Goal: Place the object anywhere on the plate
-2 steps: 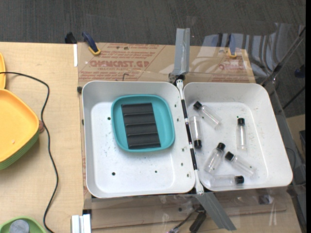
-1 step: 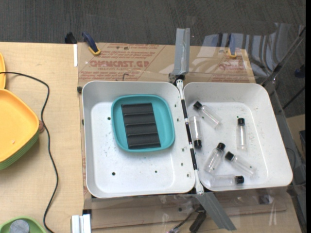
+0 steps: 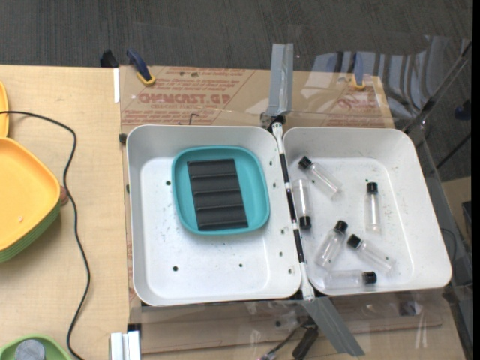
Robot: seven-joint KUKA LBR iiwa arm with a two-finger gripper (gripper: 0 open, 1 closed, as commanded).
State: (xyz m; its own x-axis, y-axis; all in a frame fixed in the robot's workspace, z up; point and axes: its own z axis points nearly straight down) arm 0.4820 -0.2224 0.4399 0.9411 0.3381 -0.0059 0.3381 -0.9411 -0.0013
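A teal square plate (image 3: 257, 193) with a dark ribbed insert (image 3: 217, 194) lies in the left white bin (image 3: 150, 231), toward its back. Several clear vials with black caps lie scattered in the right white bin (image 3: 420, 201): one at the back left (image 3: 318, 173), one along the left wall (image 3: 302, 204), one upright-lying at the right (image 3: 372, 205), two near the middle (image 3: 331, 244) (image 3: 367, 252), and one at the front (image 3: 349, 278).
Yellow and green plates (image 3: 22, 201) are stacked at the left on the wooden table, with a black cable (image 3: 73, 201) running past them. Cardboard (image 3: 195, 96) lies behind the bins, and a grey metal post (image 3: 281, 81) stands at the back between them.
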